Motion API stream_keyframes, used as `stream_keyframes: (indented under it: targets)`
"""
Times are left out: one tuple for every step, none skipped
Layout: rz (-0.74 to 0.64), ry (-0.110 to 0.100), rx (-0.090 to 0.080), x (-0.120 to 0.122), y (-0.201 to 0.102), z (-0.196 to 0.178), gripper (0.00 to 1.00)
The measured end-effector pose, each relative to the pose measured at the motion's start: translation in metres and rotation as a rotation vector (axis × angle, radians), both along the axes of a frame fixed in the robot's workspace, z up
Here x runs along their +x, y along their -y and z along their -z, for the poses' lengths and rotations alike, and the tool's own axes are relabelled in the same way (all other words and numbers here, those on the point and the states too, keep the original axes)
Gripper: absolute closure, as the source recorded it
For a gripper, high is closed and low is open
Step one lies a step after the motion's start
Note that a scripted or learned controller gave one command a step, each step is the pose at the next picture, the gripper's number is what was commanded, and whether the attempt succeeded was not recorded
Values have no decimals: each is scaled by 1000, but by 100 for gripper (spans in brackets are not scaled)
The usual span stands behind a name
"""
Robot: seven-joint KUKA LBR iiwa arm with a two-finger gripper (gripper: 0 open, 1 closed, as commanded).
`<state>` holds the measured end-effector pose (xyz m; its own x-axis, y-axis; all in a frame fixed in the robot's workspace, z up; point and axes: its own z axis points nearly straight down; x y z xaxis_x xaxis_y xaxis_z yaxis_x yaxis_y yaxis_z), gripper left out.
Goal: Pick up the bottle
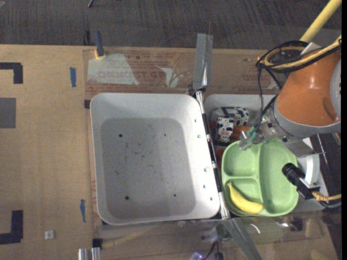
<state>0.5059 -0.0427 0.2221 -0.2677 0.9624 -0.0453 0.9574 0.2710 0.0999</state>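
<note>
Over the right bin [238, 99] the arm [309, 99] hides its gripper; a green divided plate [268, 172] with a banana [241, 199] lies beside a cow-patterned carton [227, 124]; no bottle can be made out

A light wooden worktop [43, 161] fills most of the view, marked with black tape corners [13, 72] and short strips of blue tape [72, 77]. Beyond its far edge lies dark grey carpet [162, 10]. A clear plastic sheet [135, 69] is taped flat to the wood.
</note>
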Motion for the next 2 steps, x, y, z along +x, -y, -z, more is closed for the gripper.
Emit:
stream_keyframes:
  targets:
    - [313, -85, 27, 18, 46, -36, 100]
    - [447, -58, 36, 3, 0, -44, 100]
